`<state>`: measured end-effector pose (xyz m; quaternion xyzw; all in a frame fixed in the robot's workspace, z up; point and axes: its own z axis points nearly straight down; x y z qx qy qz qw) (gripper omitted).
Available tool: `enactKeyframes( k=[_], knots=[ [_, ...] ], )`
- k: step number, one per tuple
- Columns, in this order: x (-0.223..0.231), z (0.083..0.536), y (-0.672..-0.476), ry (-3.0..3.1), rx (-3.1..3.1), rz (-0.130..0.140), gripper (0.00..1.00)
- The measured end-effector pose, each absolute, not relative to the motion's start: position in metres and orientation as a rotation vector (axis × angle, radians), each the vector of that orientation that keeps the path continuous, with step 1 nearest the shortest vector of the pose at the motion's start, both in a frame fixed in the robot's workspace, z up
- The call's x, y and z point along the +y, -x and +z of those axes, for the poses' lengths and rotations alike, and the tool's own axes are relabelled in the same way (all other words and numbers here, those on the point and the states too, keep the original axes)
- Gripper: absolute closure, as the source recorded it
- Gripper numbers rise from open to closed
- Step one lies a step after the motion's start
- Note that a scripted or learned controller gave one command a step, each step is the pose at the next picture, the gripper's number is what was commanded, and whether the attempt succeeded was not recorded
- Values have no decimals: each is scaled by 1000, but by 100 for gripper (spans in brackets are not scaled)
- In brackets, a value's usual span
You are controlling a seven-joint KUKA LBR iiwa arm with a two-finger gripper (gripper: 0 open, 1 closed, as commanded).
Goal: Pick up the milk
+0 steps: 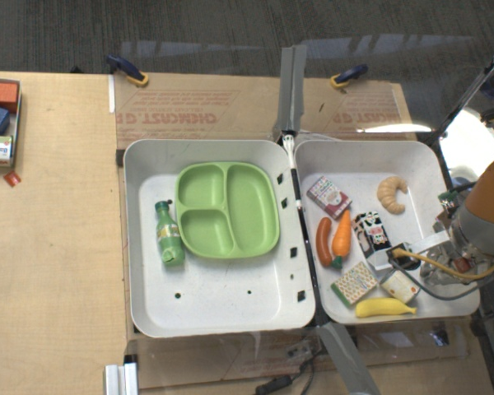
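The left bin (140, 245) holds a green divided plate (228, 210) lying flat towards its far side and a green bottle (170, 234) lying just left of the plate; the near half of its floor is bare. The right bin (428, 151) is crowded. The milk (370, 232), a small black-and-white carton, lies near the bin's middle, with a carrot (342, 235) just left of it and a red sausage (323, 242) against the carrot's left side. A pink-and-white carton (328, 197) sits farther back on the left, and a croissant (393, 194) lies farther back on the right. Nearer are a patterned flat box (354, 282), a small pale box (400, 287) and a banana (384, 308) along the near wall. The gripper (454, 260) hangs over the bin's right side, right of the milk and apart from it; whether it is spread or pressed together cannot be told. The space to the right of the milk is taken up by the robot's gear, while the far middle of the bin is open. Cardboard (181, 105) lies under both bins, held by two clamps (128, 71) at its far edge. On the bench's far left stands a tray of red and blue blocks (0, 118).
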<state>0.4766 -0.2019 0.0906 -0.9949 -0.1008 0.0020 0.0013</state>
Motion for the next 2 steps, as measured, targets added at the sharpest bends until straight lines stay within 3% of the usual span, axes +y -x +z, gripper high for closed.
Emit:
enactKeyframes(
  k=[2],
  knots=[
    [-203, 91, -477, 3124, -314, 6, 100]
  ],
)
